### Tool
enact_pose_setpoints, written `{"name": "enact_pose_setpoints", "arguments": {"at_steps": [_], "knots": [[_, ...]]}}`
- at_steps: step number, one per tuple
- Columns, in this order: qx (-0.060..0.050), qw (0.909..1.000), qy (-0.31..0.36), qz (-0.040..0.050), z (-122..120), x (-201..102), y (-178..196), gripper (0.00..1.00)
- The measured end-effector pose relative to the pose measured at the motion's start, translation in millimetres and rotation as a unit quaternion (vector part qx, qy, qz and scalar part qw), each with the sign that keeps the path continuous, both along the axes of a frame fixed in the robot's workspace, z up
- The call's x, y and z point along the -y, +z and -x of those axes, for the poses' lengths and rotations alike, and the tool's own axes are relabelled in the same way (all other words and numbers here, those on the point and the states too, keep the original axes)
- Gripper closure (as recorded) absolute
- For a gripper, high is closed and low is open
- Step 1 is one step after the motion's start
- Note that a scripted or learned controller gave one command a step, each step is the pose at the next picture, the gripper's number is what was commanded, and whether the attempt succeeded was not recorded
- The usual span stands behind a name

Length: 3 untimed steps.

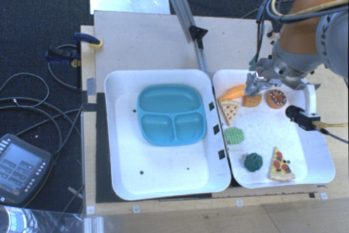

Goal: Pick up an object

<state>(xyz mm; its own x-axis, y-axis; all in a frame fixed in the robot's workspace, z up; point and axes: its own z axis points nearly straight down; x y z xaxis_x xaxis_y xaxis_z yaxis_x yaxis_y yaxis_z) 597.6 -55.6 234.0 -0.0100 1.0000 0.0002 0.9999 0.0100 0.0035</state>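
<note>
Six toy food items lie in the right bin [322, 163]. An orange carrot-like piece [233, 92] sits at the bin's far-left corner, its thick end just under the gripper [254, 85]. A round tan cookie-like piece [252, 100] lies just beside the carrot, directly below the gripper tip and partly covered by it. A small waffle-patterned wedge [229, 111] rests just in front of the carrot, near the bin's left wall. A brown frosted donut [276, 98] lies to the right of the cookie, apart from it. A light green knitted piece [234, 135] sits near the left wall at mid-bin; a dark green knitted ball [253, 161] lies nearer the front, and a pizza slice [281, 165] just beside it to the right.

Gripper is low over the carrot/cookie pair, arm entering from the right. Jaws: cannot tell how far apart they stand, nor whether anything is between them; the tip is blurred and seen from above.

Left bin [125, 172] holds a blue three-compartment plate [170, 114], flat, about centred. Both bins sit side by side on the counter [136, 41].
</note>
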Motion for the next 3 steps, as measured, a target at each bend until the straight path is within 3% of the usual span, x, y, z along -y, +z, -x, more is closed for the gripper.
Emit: {"name": "enact_pose_setpoints", "arguments": {"at_steps": [3], "knots": [[0.001,1.0,0.001,-0.0013,-67.7,-151.8,5.2,1.0]]}}
